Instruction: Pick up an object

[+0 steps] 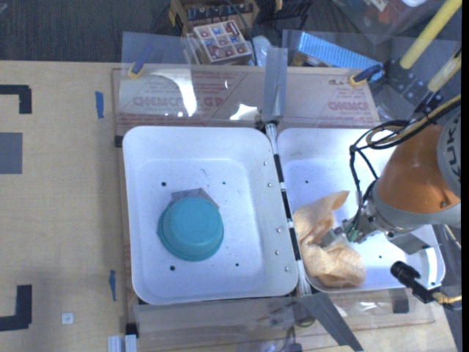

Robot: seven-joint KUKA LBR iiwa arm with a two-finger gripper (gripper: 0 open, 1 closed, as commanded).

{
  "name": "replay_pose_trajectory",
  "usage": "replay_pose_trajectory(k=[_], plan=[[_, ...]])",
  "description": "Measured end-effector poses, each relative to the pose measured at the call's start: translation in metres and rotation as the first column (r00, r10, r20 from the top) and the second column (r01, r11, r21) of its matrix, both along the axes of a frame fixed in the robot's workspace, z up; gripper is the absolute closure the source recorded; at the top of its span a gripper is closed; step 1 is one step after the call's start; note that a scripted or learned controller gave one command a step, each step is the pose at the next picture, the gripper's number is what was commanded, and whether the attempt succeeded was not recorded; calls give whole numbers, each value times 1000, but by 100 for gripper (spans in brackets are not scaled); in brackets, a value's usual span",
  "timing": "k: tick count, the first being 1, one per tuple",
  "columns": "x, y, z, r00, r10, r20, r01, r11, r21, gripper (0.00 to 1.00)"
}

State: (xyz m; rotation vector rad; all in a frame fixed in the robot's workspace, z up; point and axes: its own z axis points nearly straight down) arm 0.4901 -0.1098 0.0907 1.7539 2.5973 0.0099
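Observation:
A crumpled tan cloth-like object lies in the right bin, against its near left corner. My gripper is low over the middle of this tan object, coming in from the right under the orange band of the arm. It looks to be touching or just above the tan folds. In the left bin a teal bowl sits upside down, partly over a flat grey piece.
The divider rim between the two bins runs just left of the tan object. A black cable loops above the wrist. Clear panels and clutter stand behind the bins. The tan bench top spreads to the left.

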Motion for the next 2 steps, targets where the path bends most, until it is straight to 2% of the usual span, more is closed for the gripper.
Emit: replay_pose_trajectory(k=[1, 2], plan=[[45, -4, 0, 983, -183, 3, 183, 983, 0, 0], [107, -7, 1, 977, -212, 5, 212, 977, -1, 0]])
